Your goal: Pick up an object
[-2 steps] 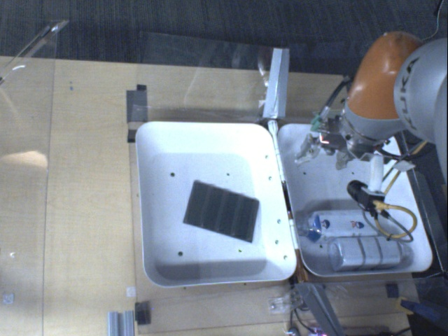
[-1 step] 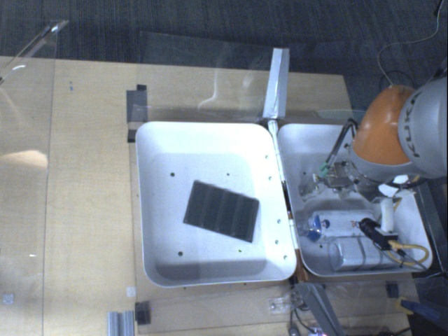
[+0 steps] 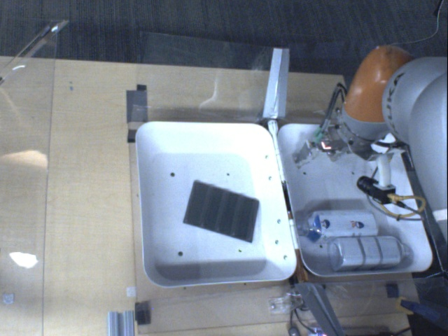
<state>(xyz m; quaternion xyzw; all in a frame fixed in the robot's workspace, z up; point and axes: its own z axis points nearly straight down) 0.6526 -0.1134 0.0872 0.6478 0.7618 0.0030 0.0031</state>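
Note:
A dark grey ribbed rectangular pad [image 3: 221, 211] lies flat in the middle of the left bin [image 3: 161, 145]. In the right bin [image 3: 301, 247], a clear plastic bottle with a blue cap [image 3: 341, 225] lies on its side near the front. A grey ribbed block [image 3: 365, 252] lies just in front of the bottle. My gripper [image 3: 305, 152] hangs over the far left part of the right bin, well apart from the bottle and the block. Nothing shows between its tips.
The arm's grey body and orange band [image 3: 371, 82] cover the far right side of the right bin. A metal post [image 3: 276, 82] stands behind the ridge between the two bins. Wooden bench surface surrounds both bins.

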